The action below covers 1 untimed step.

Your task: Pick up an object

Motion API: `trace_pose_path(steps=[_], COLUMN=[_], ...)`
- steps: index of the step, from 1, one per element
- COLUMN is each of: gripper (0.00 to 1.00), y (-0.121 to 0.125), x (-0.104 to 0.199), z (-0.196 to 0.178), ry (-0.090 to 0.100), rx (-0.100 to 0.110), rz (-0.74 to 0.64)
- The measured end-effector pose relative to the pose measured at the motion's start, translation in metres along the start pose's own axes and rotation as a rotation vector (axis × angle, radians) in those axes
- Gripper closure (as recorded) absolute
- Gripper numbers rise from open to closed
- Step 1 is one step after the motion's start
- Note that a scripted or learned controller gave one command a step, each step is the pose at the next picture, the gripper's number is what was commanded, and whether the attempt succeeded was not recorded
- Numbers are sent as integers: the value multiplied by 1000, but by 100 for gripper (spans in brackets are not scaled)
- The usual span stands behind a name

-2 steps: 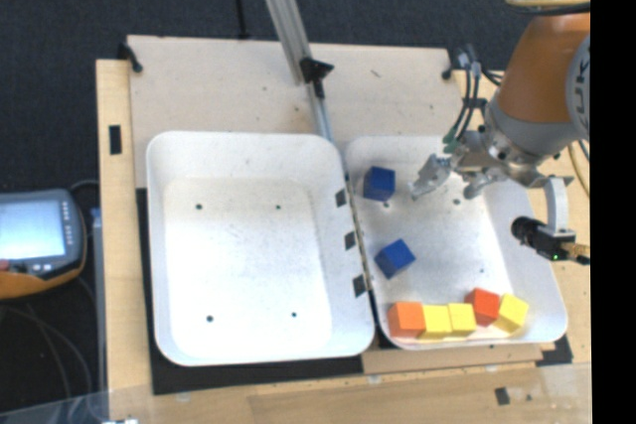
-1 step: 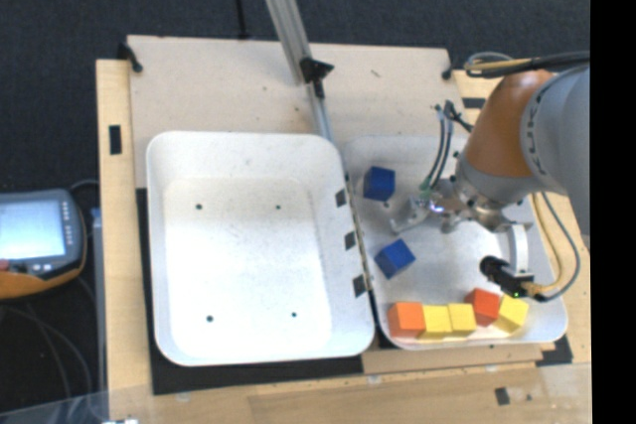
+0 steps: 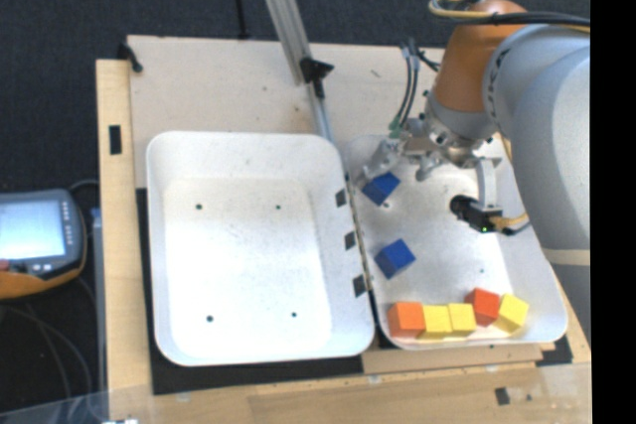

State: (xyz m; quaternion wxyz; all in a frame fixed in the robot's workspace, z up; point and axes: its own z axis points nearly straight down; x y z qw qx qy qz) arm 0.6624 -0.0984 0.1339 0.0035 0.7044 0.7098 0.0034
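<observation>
Item: single-arm pick, mid-attempt. Gripper [image 3: 402, 162]: low over the far end of the right bin [image 3: 517, 258], its metal fingers [image 3: 383, 154] spread apart, pointing toward the divider between the bins. Nearest it, directly under and touching the fingertip zone: a blue block [image 3: 380, 188], tilted on a corner; it appears to sit at or just below the fingertips, but whether it is actually pinched between them cannot be told, so no grasp is credited. Next out, a little further from the gripper toward the camera-near end of the same bin: a second blue block [image 3: 395, 257], lying free and apart from the hand. Farthest from the gripper, along the bin's near wall: a row of blocks touching one another — orange block [image 3: 405, 317], two yellow blocks [image 3: 448, 320], red block [image 3: 485, 303], and a further yellow block [image 3: 513, 312] at the end. Across the divider, well away from the hand: the left bin [image 3: 159, 213]. Status, as judged: approach done, hand placed at a candidate object; closing on it, lifting and clearing the bin all remain, and the tilted pose suggests the block could slip aside.
</observation>
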Motion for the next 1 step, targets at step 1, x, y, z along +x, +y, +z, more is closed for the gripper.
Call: trace_pose_path(steps=[1], gripper=[0], y=[-26], x=[-69], z=[31], ry=[1], rx=[0], rz=[12])
